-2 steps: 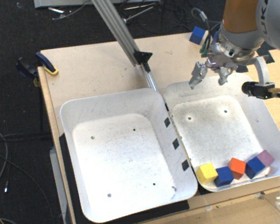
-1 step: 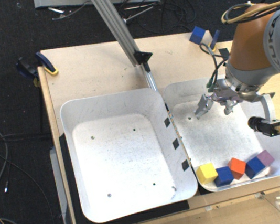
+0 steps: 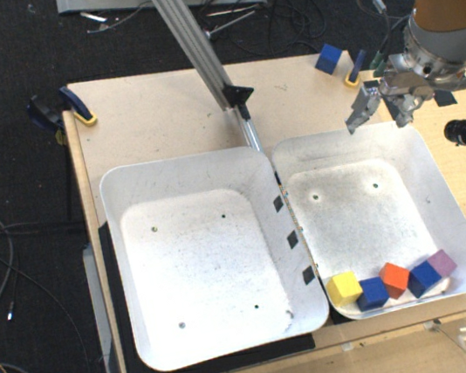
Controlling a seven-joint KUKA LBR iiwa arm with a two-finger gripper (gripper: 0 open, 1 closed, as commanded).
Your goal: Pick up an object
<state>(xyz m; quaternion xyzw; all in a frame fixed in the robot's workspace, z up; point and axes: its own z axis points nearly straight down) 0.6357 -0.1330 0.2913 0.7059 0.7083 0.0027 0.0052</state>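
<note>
Claw (image 3: 381, 108) is hovering over the right bin's (image 3: 446, 190) far rim, fingers apart, gripping nothing. Blocks are sitting bunched in that bin's near corner, around 6 o'clock from the claw, well apart: yellow block (image 3: 344, 286), orange block (image 3: 395, 276), purple block (image 3: 441, 262).

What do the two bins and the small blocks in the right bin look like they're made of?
Left bin and right bin: probably thin moulded plastic, matte white with rounded corners, floors speckled with grey scuffs. Yellow block, orange block, blue blocks and purple block: solid colours and dull surfaces suggest foam or painted wood; the view can't settle which.
</note>
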